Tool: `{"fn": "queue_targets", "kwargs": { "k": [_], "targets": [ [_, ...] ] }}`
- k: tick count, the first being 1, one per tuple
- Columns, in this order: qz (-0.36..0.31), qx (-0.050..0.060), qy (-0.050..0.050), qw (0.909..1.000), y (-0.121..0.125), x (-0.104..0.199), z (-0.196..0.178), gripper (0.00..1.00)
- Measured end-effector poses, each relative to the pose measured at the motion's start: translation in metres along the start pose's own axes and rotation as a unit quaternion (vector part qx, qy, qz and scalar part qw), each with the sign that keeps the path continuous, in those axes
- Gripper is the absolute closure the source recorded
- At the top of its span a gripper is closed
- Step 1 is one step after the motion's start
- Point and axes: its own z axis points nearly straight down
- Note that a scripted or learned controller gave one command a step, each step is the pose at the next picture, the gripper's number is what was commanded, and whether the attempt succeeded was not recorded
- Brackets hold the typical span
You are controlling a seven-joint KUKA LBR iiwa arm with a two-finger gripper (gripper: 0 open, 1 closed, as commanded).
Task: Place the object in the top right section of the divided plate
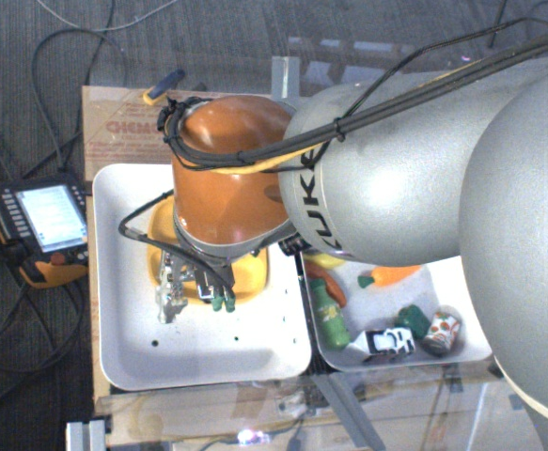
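Hanging over the left bin (114,346), the hand (196,294) sat low above the yellow divided plate (255,275), most of which lay hidden beneath the orange wrist band (227,177). Whether its fingers gripped anything I could not tell; dark, green-tipped parts blurred together there. No object was visible on the exposed plate rim. Candidates lay in the right bin (476,350), toward its near edge: a green bottle (330,316), a black-and-white toy (389,341), well apart from the hand.
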Motion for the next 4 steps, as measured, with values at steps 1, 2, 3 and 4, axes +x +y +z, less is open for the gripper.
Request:
{"fn": "queue_targets", "kwargs": {
  "k": [1, 2, 3, 4],
  "targets": [
    [0.066, 0.0, -0.001, 0.9978, -0.001, -0.029, -0.05, 1.0],
    [-0.048, 0.0, 0.0, 0.9989, 0.0, -0.002, 0.018, 1.0],
    [-0.048, 0.0, 0.0, 0.9989, 0.0, -0.002, 0.018, 0.0],
    [0.334, 0.0, -0.001, 0.9424, -0.001, -0.015, 0.121, 0.0]
  ]
}}
